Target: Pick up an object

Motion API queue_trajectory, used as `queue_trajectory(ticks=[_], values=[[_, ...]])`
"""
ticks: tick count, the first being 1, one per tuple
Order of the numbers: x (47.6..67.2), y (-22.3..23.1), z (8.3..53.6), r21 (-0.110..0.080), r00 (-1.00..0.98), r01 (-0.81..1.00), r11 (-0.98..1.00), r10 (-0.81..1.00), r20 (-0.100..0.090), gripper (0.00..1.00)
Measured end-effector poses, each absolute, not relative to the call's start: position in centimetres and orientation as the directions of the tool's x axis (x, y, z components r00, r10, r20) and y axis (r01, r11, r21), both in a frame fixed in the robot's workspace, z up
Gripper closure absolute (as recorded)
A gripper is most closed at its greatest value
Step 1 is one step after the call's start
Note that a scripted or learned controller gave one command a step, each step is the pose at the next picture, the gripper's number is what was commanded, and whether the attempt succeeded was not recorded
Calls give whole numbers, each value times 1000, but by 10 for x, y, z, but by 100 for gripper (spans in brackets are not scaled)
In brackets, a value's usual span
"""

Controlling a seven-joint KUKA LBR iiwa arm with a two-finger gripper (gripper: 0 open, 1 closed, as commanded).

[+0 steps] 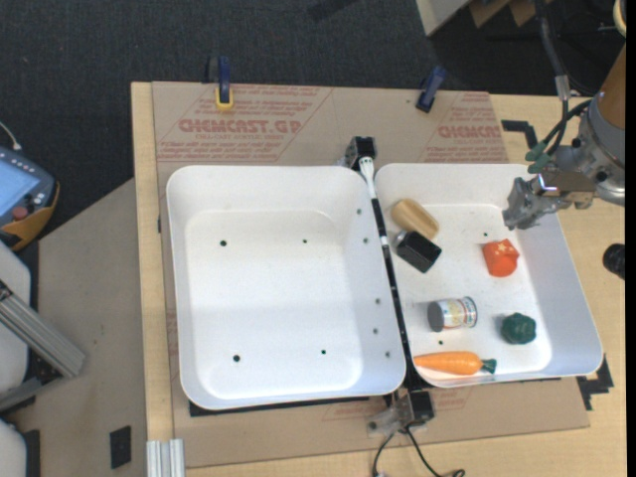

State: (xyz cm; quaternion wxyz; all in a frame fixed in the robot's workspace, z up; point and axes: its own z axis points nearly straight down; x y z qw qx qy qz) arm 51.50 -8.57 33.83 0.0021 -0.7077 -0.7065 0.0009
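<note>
Objects fill the right bin (571, 296) on the cardboard-covered table (298, 117), dark carpet behind: a carrot (452, 364) lying left-right with green tip rightward. End effector (524, 210) hovers near the orange pepper (501, 257); its opening I cannot tell.

My arm (608, 137) is cut off by the right edge of the picture, so most of it is out of sight. My tool (521, 210) is small and a little blurred here; I cannot tell how it stands. The small jar (453, 314) has a label too small to read. The green object (517, 328) is too small to identify. On the left edge, a device with a blue screen (18, 195) is cut off. The near edge of the counter (298, 445) runs out of the picture at the bottom.
</note>
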Motion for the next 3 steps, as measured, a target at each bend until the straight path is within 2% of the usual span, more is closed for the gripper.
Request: queue_trajectory(ticks=[1, 2, 3], values=[[477, -58, 272, -10, 0, 1000, 0, 1000, 3, 100], [478, -74, 198, -8, 3, 1000, -3, 1000, 1, 100], [481, -39, 349, 17, -6, 1000, 6, 1000, 0, 100]])
